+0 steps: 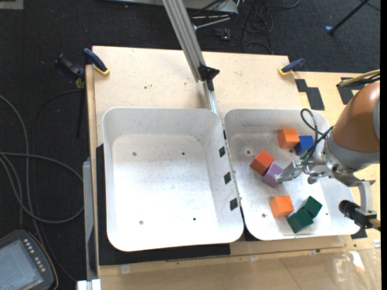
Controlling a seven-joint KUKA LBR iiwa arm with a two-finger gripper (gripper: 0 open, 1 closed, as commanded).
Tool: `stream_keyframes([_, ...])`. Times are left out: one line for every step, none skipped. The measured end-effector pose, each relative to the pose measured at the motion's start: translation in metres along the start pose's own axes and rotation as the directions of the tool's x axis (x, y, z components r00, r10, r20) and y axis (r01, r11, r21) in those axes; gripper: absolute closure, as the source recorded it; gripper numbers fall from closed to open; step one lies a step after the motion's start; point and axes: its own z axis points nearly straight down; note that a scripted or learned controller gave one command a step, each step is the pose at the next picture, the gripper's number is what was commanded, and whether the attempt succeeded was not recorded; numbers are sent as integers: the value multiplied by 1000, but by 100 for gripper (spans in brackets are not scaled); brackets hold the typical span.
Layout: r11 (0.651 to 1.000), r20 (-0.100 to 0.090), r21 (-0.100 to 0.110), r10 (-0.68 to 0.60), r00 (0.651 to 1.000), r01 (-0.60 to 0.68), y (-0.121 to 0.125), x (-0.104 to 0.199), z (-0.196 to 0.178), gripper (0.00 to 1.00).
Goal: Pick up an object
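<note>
A: Camera view, from above. What was on the bench [157,71]?

B: Two shallow white bins, side by side. The left bin [115,162] held no blocks. The right bin [254,119] held all of them.

A: Count?

B: Six blocks. Three orange: one at the far side [288,138], one nearer the middle divide [262,161], one toward the near edge [281,205]. One blue block [305,143], touching the far orange one on its right. One purple block [273,174], just beside the middle orange one. One green block [304,214], dark, at the near right, just beside the near orange one; it may have been two green pieces pressed together, could not tell.

A: The arm?

B: One arm [360,132], grey with an orange band, reached in from the right over the right bin.

A: And the gripper [294,171]?

B: Low in the right bin, pointed left. Its fingers met the right side of the purple block. Whether they stood apart or together, or had the block between them, I could not tell; the metal parts blurred together there.

A: Other blocks touched?

B: None that I could see. Blue sat near the wrist, apart from it.
</note>
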Motion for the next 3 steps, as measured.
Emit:
stream_keyframes([1000,2,-9,0,1000,0,4,-1,6,0])
stream_keyframes([1000,2,-10,2,1000,-2,5,-1,-3,100])
stream_keyframes([1000,0,5,-1,1000,1,2,-6,-63,100])
